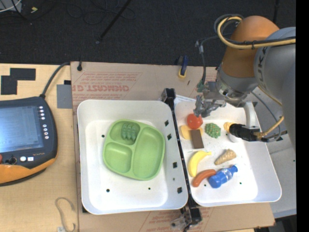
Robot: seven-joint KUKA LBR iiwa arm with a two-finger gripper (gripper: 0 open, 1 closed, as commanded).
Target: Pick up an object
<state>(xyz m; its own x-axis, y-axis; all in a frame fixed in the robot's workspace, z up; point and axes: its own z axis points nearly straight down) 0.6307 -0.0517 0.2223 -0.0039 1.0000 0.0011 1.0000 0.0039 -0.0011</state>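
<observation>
The right bin [263, 178] holds several toy foods. A red tomato [194, 122] lies near its far left corner, and my gripper [202, 109] hangs just above and behind it, close to it or touching it. No object shows between the gripper's tips. Next to the tomato are a yellow piece [184, 132], a brown block [196, 139] and a green broccoli [212, 130]. Nearer the front lie a banana [195, 162], an ice cream cone [225, 156], a red sausage [203, 177] and a blue bottle [222, 176].
The left bin [91, 178] carries a green divided plate [140, 153] with a small green item [129, 131] in its far compartment. A black divider [176, 149] separates the bins. A teach pendant [24, 137] lies at the far left of the bench.
</observation>
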